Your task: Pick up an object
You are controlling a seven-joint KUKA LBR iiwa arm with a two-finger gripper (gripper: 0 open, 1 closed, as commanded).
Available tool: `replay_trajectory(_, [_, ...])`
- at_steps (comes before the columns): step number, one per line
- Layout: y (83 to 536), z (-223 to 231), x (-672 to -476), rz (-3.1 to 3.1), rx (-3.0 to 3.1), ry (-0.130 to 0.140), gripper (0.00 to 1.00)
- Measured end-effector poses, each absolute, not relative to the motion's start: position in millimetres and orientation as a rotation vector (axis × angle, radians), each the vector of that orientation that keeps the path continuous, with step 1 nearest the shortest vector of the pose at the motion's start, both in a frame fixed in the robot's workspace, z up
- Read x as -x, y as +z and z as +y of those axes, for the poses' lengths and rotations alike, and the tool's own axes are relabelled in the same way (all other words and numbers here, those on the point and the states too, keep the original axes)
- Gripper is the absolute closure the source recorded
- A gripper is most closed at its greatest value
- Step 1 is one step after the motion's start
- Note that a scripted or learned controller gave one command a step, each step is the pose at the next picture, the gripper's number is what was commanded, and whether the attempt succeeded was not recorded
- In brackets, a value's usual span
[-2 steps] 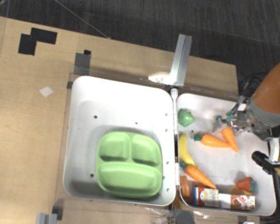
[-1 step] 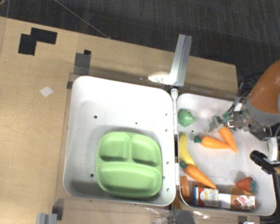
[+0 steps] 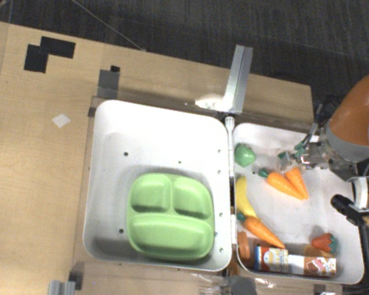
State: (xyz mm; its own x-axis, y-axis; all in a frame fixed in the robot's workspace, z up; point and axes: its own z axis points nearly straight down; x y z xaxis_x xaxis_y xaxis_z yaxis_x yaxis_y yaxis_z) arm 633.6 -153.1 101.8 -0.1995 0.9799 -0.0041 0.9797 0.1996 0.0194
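Dark grey carpet runs behind a pale wooden desk (image 3: 22, 174) that carries two shallow white plastic bins side by side, parted by a thin metal rail. The hand (image 3: 298, 155) hangs over the far corner of the right bin (image 3: 353, 261), close to that bin's far rim, with the orange-banded grey arm (image 3: 363, 122) behind it on the right. Whether the hand is spread or pressed together cannot be told; nothing is seen between its parts.

Just beneath and beside the hand lie two orange plastic carrots (image 3: 289, 182), touching each other, their long axes slanting from upper left down to lower right. Left of the hand, near the dividing rail, sits a small round green plastic fruit (image 3: 244, 154). Further toward the near side a yellow plastic banana (image 3: 243, 199) lies along the rail, and a third orange carrot (image 3: 263, 231) angles away from it. Along the near wall lies a bottle with a red and white label (image 3: 294, 262), on its side, long axis parallel to that wall, and a small red strawberry toy (image 3: 322, 242) rests just above it. Bare white floor lies open between the paired carrots and the strawberry.

Well to the left of the hand, the left bin (image 3: 109, 166) holds a light green compartment tray (image 3: 171, 215), near its front.
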Motion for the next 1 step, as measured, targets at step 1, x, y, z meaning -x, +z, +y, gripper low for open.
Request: replay_trajectory(1, [112.4,-152.5,-635.8,2.419,-1.974,0.025,1.00])
